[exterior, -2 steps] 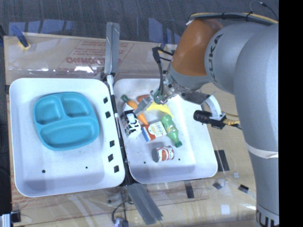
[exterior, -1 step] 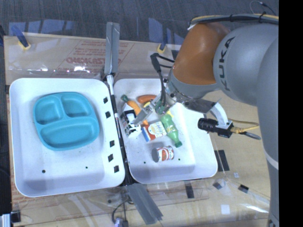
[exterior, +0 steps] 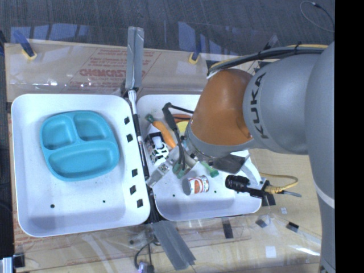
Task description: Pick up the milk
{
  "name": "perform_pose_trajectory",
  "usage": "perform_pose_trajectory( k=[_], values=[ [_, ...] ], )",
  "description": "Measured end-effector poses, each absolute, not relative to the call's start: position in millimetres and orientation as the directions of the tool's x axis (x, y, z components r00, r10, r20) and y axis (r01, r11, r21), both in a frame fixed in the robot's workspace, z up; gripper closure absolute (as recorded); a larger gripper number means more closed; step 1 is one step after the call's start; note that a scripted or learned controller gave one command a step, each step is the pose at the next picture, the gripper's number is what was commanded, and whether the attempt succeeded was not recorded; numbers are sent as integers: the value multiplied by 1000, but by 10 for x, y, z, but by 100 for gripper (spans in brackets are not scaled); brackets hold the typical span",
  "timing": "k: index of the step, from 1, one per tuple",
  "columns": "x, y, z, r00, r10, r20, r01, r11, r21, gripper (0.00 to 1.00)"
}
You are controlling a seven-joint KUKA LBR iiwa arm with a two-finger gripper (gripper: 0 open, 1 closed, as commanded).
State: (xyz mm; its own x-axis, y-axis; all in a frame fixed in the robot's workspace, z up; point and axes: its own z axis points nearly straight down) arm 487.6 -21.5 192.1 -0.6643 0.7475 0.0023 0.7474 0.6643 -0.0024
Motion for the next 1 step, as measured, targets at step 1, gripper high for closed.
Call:
perform_pose_trajectory(
  k=[1],
  values=[
    [5026,-331,2350,-631,776,0,776,631,0,0]
  ],
)
